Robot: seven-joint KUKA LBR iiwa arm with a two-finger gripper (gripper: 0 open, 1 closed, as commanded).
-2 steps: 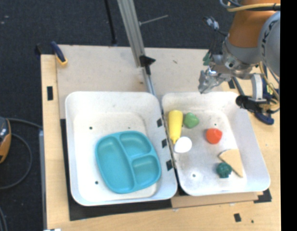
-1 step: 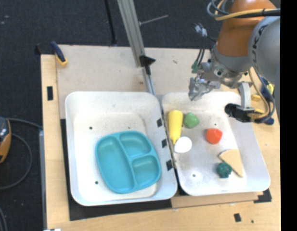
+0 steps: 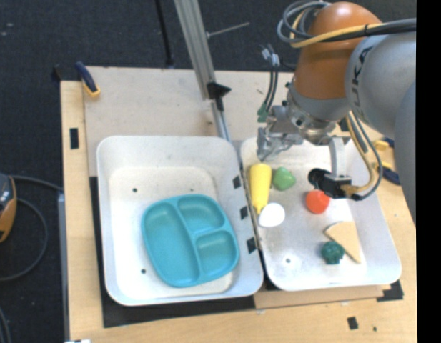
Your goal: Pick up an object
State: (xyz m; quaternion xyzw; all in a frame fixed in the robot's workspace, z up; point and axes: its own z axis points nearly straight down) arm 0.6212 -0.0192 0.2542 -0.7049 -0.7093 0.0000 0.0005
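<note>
My gripper [image 3: 271,148] hangs over the back left corner of the right bin [image 3: 377,263], just above the top end of a yellow corn-like piece [image 3: 259,184]. A green round piece [image 3: 283,179] lies right of the yellow one. A white ball [image 3: 271,215] sits below them. Further right lie a red-orange ball [image 3: 317,202], a tan wedge [image 3: 347,238] and a dark green lump [image 3: 332,252]. Nothing shows between the fingers.
The left bin [image 3: 113,156] holds a blue divided tray [image 3: 190,239]. A slanted metal post [image 3: 199,56] rises behind the bins. Cables and a black clip [image 3: 327,181] hang from the arm over the right bin's back.
</note>
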